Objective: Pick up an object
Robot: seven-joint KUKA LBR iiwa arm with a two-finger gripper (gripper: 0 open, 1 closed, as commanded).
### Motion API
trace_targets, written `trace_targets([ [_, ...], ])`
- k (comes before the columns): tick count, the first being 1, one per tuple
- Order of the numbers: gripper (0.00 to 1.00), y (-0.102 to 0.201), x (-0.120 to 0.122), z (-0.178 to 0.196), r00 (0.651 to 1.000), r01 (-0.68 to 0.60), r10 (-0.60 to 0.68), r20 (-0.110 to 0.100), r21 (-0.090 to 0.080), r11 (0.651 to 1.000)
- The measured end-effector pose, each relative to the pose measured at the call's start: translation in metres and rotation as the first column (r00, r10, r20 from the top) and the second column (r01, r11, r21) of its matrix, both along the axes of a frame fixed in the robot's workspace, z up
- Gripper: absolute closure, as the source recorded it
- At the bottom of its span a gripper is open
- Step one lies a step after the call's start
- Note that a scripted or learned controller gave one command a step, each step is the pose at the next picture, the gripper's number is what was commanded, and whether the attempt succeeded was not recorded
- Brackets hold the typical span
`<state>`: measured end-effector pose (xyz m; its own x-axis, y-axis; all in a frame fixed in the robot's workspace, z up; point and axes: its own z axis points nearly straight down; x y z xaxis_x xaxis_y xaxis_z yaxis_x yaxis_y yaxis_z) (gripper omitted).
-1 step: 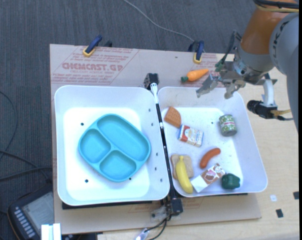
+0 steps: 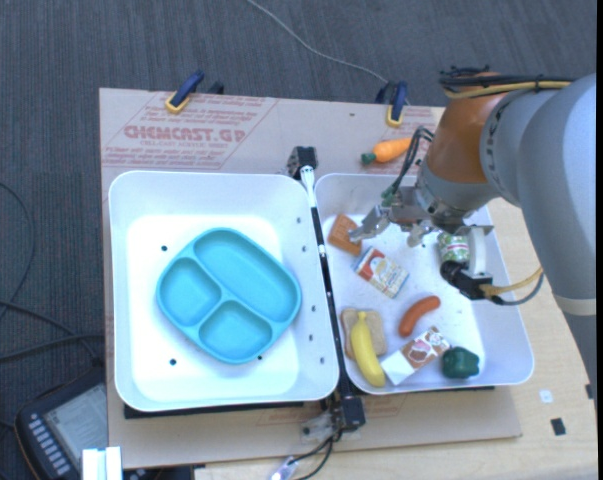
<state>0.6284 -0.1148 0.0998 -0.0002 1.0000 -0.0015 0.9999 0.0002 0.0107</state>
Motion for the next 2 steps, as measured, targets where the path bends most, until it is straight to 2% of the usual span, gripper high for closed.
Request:
trace_targets([
  [1,1.00,0.0013,0.0012,0.0110,1.000,-0.001,0.001,0.003,0.002,1.000],
  [2,0.00,0.0013,0.0007,0.0103,1.000,-0.001,0.001,0.002,0.002,1.000],
])
